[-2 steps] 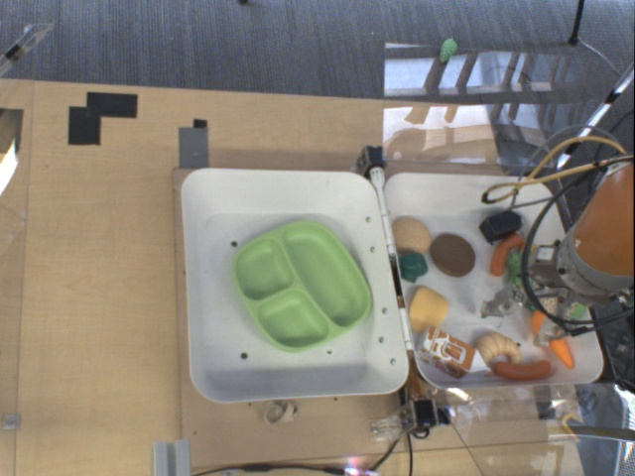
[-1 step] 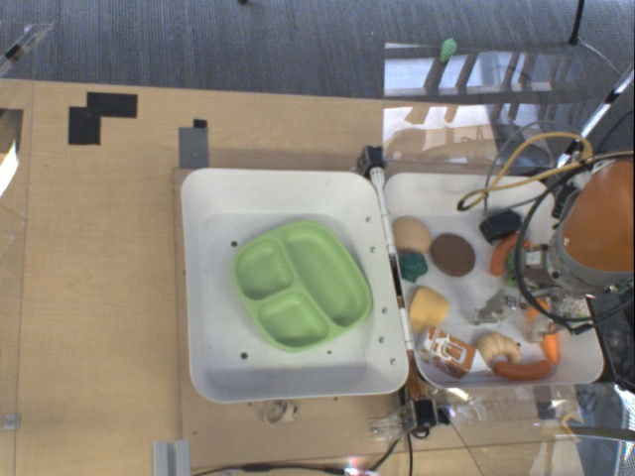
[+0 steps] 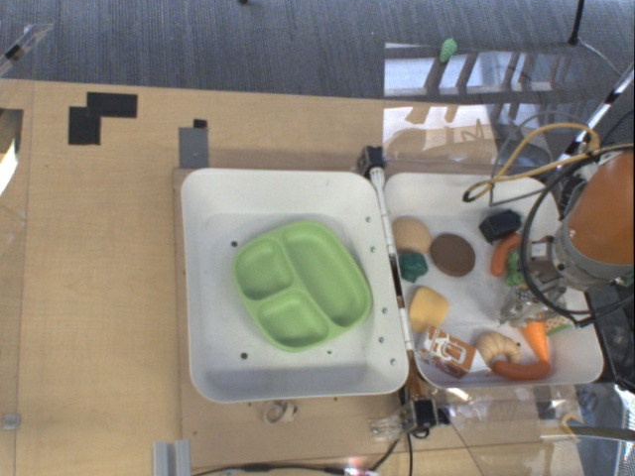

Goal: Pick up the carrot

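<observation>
The carrot (image 3: 537, 340), orange with a green tip, lies at the lower right of the frame, near the front right corner of the right-hand white bin (image 3: 466, 188). Just below it a reddish sausage-shaped piece (image 3: 518, 370) curves along the bin's front wall, touching a pale, croissant-like item (image 3: 496, 345). To their left sits a small printed carton (image 3: 448, 353), and above that a yellow wedge (image 3: 429, 307). Farther up the bin are a tan rounded piece (image 3: 411, 234), a dark green lump (image 3: 413, 264), a brown disc (image 3: 453, 254), a black object (image 3: 499, 225) and a second orange item (image 3: 502, 254).

The grey arm, its orange band (image 3: 603, 221) prominent at the right edge, hangs over the bin's right side, trailing black and yellow cables. The claw (image 3: 521, 300) sits low among the cables just above the carrot; whether it is released or clenched cannot be made out.

In the left-hand bin (image 3: 208, 286), a green divided plate (image 3: 300, 284) lies near the middle. Both bins rest on the wooden tabletop (image 3: 89, 296).
</observation>
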`<control>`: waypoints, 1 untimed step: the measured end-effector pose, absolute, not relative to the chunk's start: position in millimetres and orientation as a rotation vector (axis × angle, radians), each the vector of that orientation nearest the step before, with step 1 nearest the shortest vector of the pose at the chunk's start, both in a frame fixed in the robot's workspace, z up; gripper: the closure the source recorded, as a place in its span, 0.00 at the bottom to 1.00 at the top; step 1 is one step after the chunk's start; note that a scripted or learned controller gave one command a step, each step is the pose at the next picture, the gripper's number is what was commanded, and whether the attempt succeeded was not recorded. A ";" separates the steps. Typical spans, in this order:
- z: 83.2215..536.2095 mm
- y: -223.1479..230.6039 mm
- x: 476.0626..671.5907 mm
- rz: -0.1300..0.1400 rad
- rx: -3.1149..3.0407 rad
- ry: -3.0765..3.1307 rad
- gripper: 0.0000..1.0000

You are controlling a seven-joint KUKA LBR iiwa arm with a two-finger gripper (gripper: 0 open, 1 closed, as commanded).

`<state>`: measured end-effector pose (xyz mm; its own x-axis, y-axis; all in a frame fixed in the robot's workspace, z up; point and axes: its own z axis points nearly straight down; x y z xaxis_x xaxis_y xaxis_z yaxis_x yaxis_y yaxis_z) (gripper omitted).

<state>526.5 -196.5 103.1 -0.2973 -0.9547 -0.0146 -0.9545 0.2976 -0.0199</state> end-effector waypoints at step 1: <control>102.7 -182.3 529.1 0.012 -1.856 2.489 0.00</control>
<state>529.1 -182.3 102.7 -0.2851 -0.9579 -0.0339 -0.9582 0.2857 -0.0156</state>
